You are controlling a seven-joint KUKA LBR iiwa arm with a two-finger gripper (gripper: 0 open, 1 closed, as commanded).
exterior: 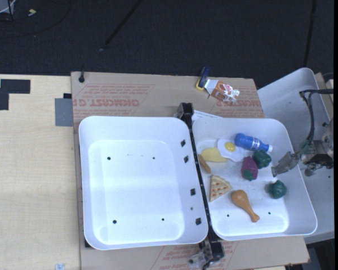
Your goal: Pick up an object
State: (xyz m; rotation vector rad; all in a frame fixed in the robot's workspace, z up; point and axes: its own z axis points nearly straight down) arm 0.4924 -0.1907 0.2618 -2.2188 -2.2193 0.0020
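Several toy foods lie in the right bin (296,221). A blue bottle (250,142) lies near the back, next to a fried egg (230,149) and a yellow piece (213,155). A purple item (249,168) touches a dark green one (262,158). Another green item (277,189) sits alone toward the right wall. A pizza slice (218,187) and a chicken drumstick (245,204) lie nearer the front. A small brown piece (204,163) rests by the divider. My gripper (284,164) hangs low over the bin's right side, between the two green items, with nothing visibly in it.
The left bin (96,151) stands beside the right one, with a black clip rail (194,173) between them. A small printed packet (222,91) and a blue-yellow clip (203,79) lie on the cardboard behind the bins. The arm's wrist and cables (318,151) overhang the right rim.
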